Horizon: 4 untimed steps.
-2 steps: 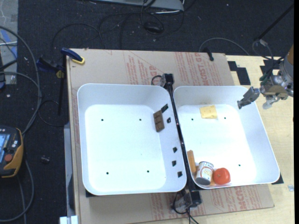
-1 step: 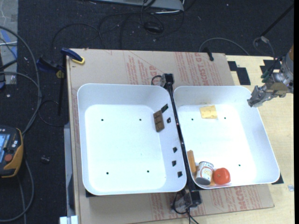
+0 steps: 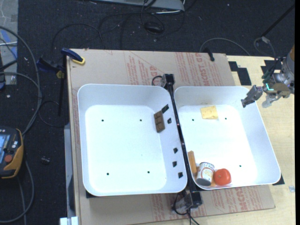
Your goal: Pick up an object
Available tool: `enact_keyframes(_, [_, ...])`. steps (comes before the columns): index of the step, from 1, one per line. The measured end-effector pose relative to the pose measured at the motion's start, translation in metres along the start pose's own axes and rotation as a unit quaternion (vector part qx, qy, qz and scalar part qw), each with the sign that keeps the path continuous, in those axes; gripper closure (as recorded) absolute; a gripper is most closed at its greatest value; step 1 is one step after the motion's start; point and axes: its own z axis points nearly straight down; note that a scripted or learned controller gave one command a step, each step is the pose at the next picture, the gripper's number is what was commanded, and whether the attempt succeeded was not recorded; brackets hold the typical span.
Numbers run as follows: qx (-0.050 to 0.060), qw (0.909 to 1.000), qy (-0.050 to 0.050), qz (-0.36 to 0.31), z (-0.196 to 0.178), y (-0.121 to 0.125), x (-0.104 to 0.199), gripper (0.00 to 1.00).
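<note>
The gripper (image 3: 260, 97) hangs at the far right of the camera view, just above the upper right rim of the right bin (image 3: 255, 125), its two dark fingers splayed apart with nothing between them. Both bins are shallow, smooth white trays with rounded corners, set side by side on a sheet of brown printed cardboard (image 3: 140, 64). In the right bin, a flat pale yellow square (it looks like a sponge or a slice of foam) (image 3: 209, 112) lies near the far wall, well apart from the gripper. Down in the near left corner of that bin cluster a small cylindrical can (image 3: 205, 172) lying on its side, a glossy round red ball (image 3: 222, 176) touching it, and a slim orange stick (image 3: 191, 161) along the wall. The left bin (image 3: 93, 125) holds a dark brown rectangular block (image 3: 160, 122), tilted against its right wall.
</note>
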Motion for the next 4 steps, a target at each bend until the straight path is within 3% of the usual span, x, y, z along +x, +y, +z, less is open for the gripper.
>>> enact_keyframes(1, [0.0, 1.0, 0.0, 0.0, -0.01, 0.0, 0.0, 1.0])
enact_keyframes(2, [0.0, 1.0, 0.0, 0.0, -0.01, 0.0, 0.0, 0.0])
enact_keyframes(4, [0.0, 1.0, 0.0, 0.0, -0.019, 0.03, -0.002, 0.0])
